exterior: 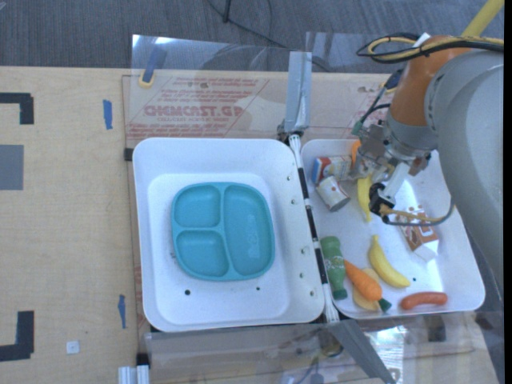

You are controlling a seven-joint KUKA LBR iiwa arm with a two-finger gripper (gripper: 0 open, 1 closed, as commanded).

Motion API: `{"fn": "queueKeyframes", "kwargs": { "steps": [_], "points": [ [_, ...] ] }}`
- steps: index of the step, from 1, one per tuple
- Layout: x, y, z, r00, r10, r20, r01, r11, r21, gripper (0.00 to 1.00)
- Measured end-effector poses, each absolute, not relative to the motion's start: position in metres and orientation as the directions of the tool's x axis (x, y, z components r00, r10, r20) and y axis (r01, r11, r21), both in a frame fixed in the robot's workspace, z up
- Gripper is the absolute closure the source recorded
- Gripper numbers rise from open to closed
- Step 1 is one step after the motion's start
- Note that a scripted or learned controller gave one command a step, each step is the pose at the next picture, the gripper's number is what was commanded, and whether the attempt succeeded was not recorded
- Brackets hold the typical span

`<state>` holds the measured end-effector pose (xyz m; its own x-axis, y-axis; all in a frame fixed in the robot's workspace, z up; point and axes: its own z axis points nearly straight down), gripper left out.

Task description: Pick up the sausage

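Observation:
The sausage [424, 300] is a short red-orange link lying flat at the near right corner of the right bin [464, 254]. My gripper [374, 184] hangs low over the far left part of that bin, well away from the sausage. It is right beside a slim yellow fruit [364, 198] and a small tin can [333, 193]. The wrist hides how the gripper stands.
A banana [389, 264], a carrot [364, 280], a green bottle [333, 259] and a brown-and-white packet [421, 235] lie between the gripper and the sausage. A small carton [322, 169] sits by the can. The left bin [152, 174] holds a blue divided plate [223, 230].

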<state>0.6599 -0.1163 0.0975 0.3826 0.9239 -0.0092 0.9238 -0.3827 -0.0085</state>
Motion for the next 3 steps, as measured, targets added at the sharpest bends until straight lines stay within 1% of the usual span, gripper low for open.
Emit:
{"fn": "queueKeyframes", "kwargs": {
  "steps": [1,2,3],
  "points": [
    [0.667,-0.182,0.23,0.488,0.873,-0.001,0.873,-0.488,0.001,1.0],
    [0.666,-0.173,0.118,0.716,0.698,-0.003,0.698,-0.716,-0.005,1.0],
    [0.656,-0.171,0.14,0.859,0.512,-0.002,0.512,-0.859,-0.003,1.0]
  ]
}}
